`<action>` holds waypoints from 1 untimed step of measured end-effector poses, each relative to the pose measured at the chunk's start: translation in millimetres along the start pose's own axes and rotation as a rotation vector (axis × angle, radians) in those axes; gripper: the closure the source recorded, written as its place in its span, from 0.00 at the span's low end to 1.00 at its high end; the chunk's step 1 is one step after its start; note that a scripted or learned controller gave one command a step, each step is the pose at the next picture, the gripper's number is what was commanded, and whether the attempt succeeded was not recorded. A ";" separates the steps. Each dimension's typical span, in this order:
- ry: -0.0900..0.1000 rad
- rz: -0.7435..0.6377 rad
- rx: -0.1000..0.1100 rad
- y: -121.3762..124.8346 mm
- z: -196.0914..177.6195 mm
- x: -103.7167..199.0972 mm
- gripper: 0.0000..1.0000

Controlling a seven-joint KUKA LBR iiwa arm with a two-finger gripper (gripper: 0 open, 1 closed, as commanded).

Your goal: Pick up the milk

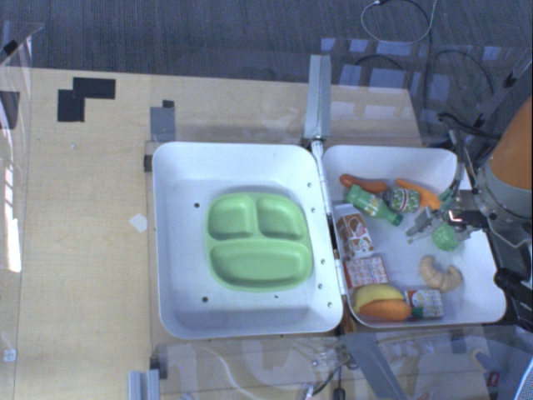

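Camera view: gripper (426,223) open, nr green toy (446,237).

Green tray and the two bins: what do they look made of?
Green tray: likely moulded plastic, matte, with soft rounded compartment edges and even colour. Left bin and right bin: probably white plastic, smooth and slightly glossy, with rounded corners; painted metal can't be ruled out.

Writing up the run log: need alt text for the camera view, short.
A grey arm's two-finger gripper hovers in the right white bin among toy foods, right of a small brown-and-white milk carton; the left white bin holds a green divided plastic tray.
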State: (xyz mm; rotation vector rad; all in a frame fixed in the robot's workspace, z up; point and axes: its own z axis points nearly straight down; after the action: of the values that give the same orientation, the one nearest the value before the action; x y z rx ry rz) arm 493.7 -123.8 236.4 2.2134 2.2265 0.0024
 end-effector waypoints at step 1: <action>0.000 -0.003 -0.003 2.2 -9.8 0.2 1.00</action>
State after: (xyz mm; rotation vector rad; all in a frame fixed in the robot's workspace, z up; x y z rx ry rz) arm 495.9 -123.6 246.1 2.2084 2.2283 0.0050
